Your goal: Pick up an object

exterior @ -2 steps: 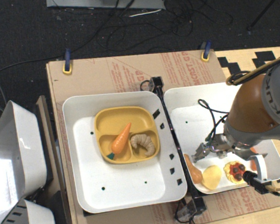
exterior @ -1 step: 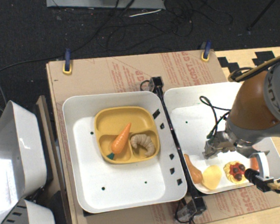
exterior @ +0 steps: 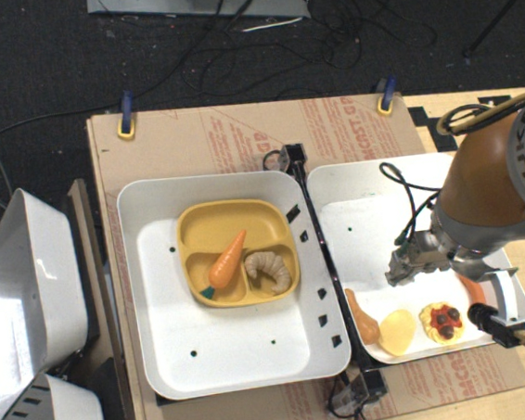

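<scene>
Two shallow white bins sit side by side on a brown cardboard-covered surface [exterior: 235,128]. The left bin [exterior: 166,354] holds a yellow divided plate [exterior: 199,222]. An orange carrot [exterior: 228,259] lies slanted across the plate's divider, and a pale curled shrimp [exterior: 269,270] rests in the plate's lower right compartment, just beside the carrot.

The grey arm [exterior: 493,185] with its orange band reaches in from the right over the right bin [exterior: 353,185]. Its tool [exterior: 408,262] hangs above the bin's middle, pointing toward the left. The tool is small and dark against the white floor, so whether it is apart or together cannot be told, and nothing can be seen gripped in it.

The things to pick lie along the near edge of the right bin, below the tool and apart from it. An orange drumstick-shaped piece [exterior: 360,316] lies near the bin's left wall. Just to its right, touching or nearly touching, sits a pale yellow round piece [exterior: 397,330]. Next comes a small round tart [exterior: 441,321] with red and dark topping. A reddish piece [exterior: 477,292], possibly a sausage, peeks out beside the arm, partly hidden by it.

A black cable [exterior: 409,200] loops across the right bin toward the tool. Two blue-and-yellow clamps [exterior: 125,118] hold the far edge of the cardboard.
</scene>
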You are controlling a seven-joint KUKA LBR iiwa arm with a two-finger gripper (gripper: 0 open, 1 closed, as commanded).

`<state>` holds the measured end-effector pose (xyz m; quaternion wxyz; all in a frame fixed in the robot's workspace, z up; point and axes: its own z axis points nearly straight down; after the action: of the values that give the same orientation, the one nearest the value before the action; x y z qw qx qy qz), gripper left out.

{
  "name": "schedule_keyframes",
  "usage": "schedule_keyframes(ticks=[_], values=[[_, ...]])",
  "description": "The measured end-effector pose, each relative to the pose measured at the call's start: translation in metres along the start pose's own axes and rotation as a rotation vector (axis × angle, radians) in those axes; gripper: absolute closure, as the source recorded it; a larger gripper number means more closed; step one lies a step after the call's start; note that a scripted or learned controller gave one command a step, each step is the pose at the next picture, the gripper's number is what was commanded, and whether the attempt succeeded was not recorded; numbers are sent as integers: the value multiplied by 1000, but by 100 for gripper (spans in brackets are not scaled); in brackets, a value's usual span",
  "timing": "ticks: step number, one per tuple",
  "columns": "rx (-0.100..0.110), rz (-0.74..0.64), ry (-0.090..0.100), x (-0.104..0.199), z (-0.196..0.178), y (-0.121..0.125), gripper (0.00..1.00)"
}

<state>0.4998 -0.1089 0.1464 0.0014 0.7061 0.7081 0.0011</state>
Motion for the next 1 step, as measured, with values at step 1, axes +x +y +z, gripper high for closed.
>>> schedule_keyframes(ticks=[1], values=[[-1, -1, 0, 7, -46, -2, 100]])
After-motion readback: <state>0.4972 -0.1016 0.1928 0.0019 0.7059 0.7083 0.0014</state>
